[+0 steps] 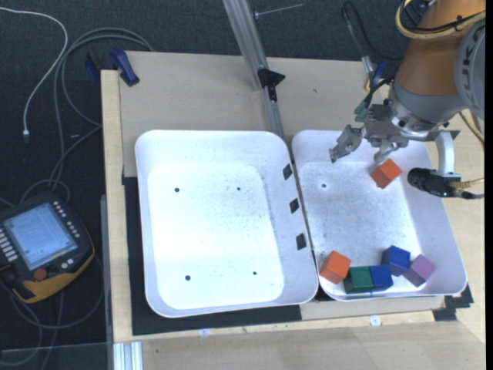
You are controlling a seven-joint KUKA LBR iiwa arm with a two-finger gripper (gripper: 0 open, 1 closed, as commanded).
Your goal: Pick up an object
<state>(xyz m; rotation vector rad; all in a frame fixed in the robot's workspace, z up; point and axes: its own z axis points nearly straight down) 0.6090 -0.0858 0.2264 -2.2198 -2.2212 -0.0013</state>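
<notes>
1. Orange block (pixel 386 173): lies in the right bin (pixel 350 206), just below the right finger (pixel 383 154), outside the jaws.
2. Gripper (pixel 360 154): jaws spread apart, grasping nothing.
3. Five more blocks (pixel 377 272): clustered at the bin's near edge, well apart from the jaws.

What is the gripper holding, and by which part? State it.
Nothing visibly. The gripper stands open above the right bin; no object sits between its fingers. The orange block lies just beside one fingertip, not clamped. Whether they touch cannot be told.
</notes>
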